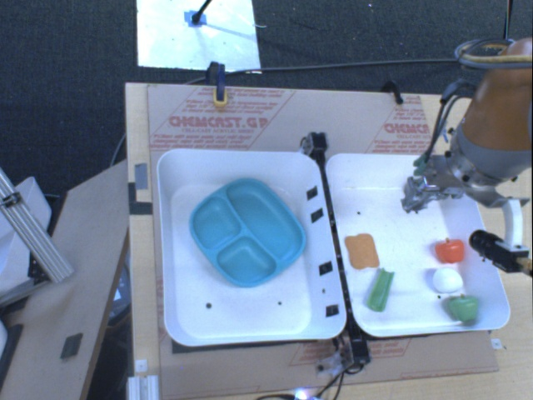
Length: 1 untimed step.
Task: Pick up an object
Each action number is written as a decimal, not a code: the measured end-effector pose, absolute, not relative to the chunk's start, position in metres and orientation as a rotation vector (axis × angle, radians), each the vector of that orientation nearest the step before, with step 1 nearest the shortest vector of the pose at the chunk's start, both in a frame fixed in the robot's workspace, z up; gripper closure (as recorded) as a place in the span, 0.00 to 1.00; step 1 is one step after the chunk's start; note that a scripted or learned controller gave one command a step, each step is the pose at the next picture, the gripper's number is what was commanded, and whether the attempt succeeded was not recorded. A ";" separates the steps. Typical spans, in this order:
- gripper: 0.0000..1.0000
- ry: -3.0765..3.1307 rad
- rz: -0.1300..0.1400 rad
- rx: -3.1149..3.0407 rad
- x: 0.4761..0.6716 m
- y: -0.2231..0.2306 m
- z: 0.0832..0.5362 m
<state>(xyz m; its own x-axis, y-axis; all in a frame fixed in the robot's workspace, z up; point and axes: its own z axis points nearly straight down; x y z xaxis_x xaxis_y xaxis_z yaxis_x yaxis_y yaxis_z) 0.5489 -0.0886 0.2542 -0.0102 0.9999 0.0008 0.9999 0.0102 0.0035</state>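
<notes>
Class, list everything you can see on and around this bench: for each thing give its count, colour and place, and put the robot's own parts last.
White bins: 2, side by side on the bench; left bin, right bin.
Divided plate: 1, blue, three compartments, middle of the left bin.
Flat orange piece: 1, left part of the right bin.
Green stick-shaped item: 1, just below the orange piece.
Red-orange toy fruit: 1, right side of the right bin.
White egg-shaped item: 1, below the red-orange one.
Green rounded item: 1, lower right corner of the right bin.
White sheet: 1, on the dark floor behind the bench.
Arm: 1, grey and orange, entering from the right.
Gripper: 1, metallic, over the right bin's upper part.
</notes>
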 end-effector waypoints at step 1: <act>1.00 2.231 0.004 2.210 0.554 -0.040 0.257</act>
<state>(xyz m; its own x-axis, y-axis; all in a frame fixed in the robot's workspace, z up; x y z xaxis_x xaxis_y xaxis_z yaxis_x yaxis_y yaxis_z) 0.5541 -0.0402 0.2572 -0.0094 1.0000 0.0011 1.0000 0.0094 0.0023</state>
